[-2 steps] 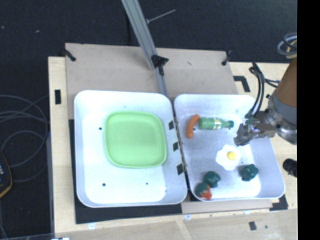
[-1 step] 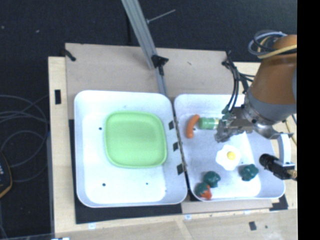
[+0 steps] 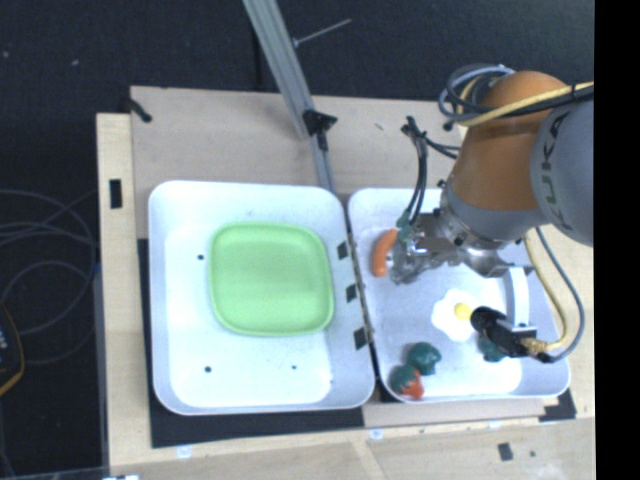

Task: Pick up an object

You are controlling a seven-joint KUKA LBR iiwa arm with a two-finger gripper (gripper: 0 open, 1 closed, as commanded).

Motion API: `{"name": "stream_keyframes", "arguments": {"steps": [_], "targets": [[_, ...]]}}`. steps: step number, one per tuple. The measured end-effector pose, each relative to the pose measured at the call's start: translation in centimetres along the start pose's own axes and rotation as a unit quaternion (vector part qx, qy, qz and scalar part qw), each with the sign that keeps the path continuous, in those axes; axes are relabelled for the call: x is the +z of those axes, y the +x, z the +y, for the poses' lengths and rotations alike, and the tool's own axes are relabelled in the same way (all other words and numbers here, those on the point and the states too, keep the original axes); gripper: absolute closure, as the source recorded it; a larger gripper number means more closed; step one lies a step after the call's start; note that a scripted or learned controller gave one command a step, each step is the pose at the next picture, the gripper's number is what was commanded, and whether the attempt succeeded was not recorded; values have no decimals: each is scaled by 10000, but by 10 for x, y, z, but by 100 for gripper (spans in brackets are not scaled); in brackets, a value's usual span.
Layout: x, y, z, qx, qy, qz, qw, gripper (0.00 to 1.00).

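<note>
The pincer [image 3: 405, 264] hangs low in the right bin [image 3: 400, 208], just beside an orange carrot-like object [image 3: 381, 252] at the bin's left wall; whether it grips, I cannot tell. A green plate [image 3: 271, 278] sits in the left bin [image 3: 180, 268].

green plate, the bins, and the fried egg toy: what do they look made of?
Green plate: likely plastic, matte; even pale green, soft rounded rim, no glare.
Bins: probably moulded plastic, white, slightly glossy; rounded corners and a smooth raised lip.
Fried egg toy: seems plastic or rubber; flat white with a bright yellow yolk, too small to tell which.
</note>
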State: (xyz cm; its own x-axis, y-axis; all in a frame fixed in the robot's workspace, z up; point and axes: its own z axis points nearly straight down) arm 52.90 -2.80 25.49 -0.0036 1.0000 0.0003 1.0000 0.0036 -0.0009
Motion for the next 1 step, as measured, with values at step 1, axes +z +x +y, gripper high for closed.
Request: {"name": "stream_keyframes", "arguments": {"steps": [1], "targets": [[1, 60, 9, -8, -4, 4, 10000, 100]]}}
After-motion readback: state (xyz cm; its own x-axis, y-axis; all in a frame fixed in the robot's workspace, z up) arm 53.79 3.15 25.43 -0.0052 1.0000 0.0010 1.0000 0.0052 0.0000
